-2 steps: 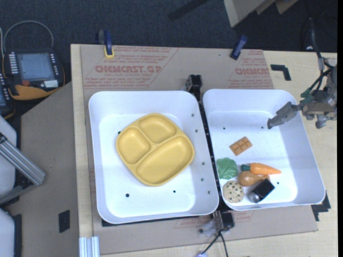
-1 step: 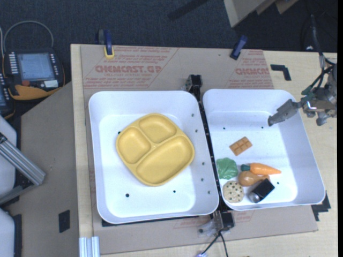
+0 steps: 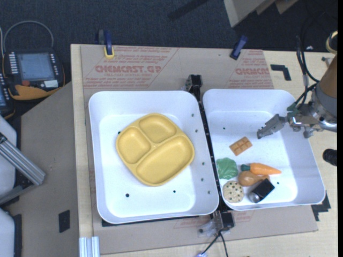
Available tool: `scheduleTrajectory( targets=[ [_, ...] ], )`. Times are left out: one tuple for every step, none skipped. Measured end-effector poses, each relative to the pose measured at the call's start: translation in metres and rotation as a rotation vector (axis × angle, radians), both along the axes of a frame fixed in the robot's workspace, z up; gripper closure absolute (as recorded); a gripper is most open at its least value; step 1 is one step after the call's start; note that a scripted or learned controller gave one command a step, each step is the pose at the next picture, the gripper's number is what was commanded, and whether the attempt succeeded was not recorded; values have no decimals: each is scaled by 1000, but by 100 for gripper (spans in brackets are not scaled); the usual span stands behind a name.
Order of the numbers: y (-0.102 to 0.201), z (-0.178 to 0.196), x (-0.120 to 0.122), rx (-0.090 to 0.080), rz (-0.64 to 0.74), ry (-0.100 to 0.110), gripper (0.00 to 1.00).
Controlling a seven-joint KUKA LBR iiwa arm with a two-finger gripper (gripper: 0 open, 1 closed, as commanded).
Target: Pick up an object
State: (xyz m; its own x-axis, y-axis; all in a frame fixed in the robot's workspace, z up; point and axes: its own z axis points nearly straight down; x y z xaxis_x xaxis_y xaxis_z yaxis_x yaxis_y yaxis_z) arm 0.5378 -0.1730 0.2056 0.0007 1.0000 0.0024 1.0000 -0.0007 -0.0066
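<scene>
claw point(image 3: 269, 127) | opening: cannot tell | holds nothing visible | above right bin point(image 3: 305, 143), near cracker point(image 3: 240, 145)

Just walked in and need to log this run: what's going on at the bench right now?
The grey arm reaches in from the right, and its gripper hangs over the right white bin with nothing between its fingers. Below it lie a tan rectangular cracker, a green leafy toy, an orange carrot, a round speckled cookie and a small black block. The left white bin holds a yellow divided plate. Nothing is picked up yet.
</scene>
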Motion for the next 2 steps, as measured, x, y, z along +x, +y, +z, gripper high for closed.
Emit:
scheduleTrajectory(
  targets=[
    [2,-42,-1,0,0,-2,0],
    [5,-102,-9,0,0,-1,0]
  ],
)
